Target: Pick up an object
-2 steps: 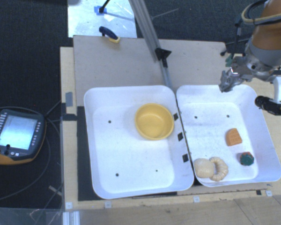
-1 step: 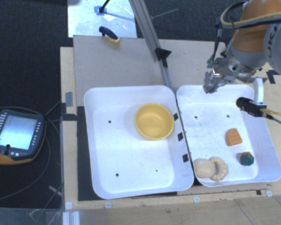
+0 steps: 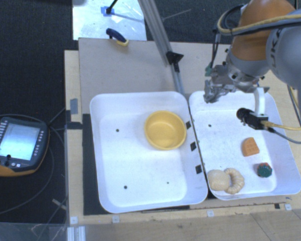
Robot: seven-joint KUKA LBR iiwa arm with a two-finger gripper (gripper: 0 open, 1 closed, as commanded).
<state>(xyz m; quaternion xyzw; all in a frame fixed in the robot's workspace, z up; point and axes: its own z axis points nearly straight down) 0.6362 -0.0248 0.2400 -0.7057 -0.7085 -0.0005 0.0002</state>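
Claw (image 3: 212,95) sits over the far-left corner of the right bin (image 3: 226,129), at about 11 o'clock of that bin's floor. Nothing visible between its tips; can't tell whether it's open or closed, since wrist hardware and shadow blur it.

No target named, so the candidates are all in the right bin's near half:
- orange wedge (image 3: 250,147), about 5 o'clock from the claw, nearest
- small dark green piece (image 3: 264,170), same bearing, further out, near the right wall
- pale lumpy pair (image 3: 227,180), roughly 6 o'clock, against the near wall, long axis running 9-to-3

Yellow bowl (image 3: 165,129) in the left bin (image 3: 115,149), at 8 o'clock from the claw, across the divider.

My read: next move is a travel toward 5–6 o'clock, then descent.

Hard to read: whether the pale pair is one object or two touching; the green piece's shape.
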